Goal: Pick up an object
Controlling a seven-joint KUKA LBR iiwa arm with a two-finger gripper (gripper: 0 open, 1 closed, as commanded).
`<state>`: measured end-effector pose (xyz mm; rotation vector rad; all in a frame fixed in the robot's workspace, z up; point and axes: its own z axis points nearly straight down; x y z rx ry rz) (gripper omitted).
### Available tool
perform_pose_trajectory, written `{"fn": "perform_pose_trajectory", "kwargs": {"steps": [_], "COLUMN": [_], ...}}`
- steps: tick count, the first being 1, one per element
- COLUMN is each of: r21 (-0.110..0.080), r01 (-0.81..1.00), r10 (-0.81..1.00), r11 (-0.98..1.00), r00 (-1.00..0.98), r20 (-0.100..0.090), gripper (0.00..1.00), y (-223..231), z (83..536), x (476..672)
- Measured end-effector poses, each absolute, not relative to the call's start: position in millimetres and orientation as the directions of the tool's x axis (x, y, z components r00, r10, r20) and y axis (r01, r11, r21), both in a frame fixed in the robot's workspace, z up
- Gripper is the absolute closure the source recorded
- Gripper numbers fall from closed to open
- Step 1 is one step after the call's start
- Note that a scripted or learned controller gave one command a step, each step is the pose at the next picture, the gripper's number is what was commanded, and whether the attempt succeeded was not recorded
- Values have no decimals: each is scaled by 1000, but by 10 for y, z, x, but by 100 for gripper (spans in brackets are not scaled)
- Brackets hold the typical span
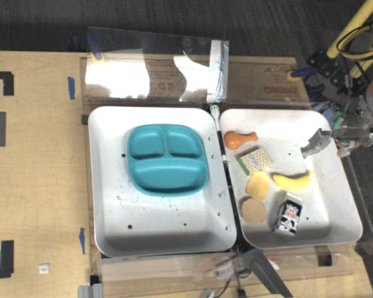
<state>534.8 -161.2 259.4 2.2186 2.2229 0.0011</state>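
A teal three-compartment plate (168,158) lies in the left white bin (109,228), toward the bin's 12 o'clock side. A clear plastic sheet (155,70) stands on the tan bench (34,166) at 12 o'clock from that bin, with strips of blue tape (71,87) at the bin's 10 and 8 o'clock. Yellow and black cables (354,33) hang at the scene's 2 o'clock corner.

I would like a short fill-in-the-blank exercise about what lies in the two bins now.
1. The teal divided plastic plate lies in the ____ white bin.
2. The yellow plastic banana lies in the ____ white bin.
3. The orange plastic carrot-shaped toy lies near that bin's ____ edge in this view.

Missing words: left; right; left
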Motion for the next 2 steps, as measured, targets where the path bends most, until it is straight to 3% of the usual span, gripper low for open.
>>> {"fn": "perform_pose_trajectory", "kwargs": {"steps": [1, 2], "r21": [7, -6], "r01": [998, 972], "r10": [998, 972], "r11": [59, 236], "r00": [-59, -236], "r20": [-3, 4], "gripper": [0, 0], "y": [-1904, -989], "z": [3348, 1995], "x": [5314, 5120]}}
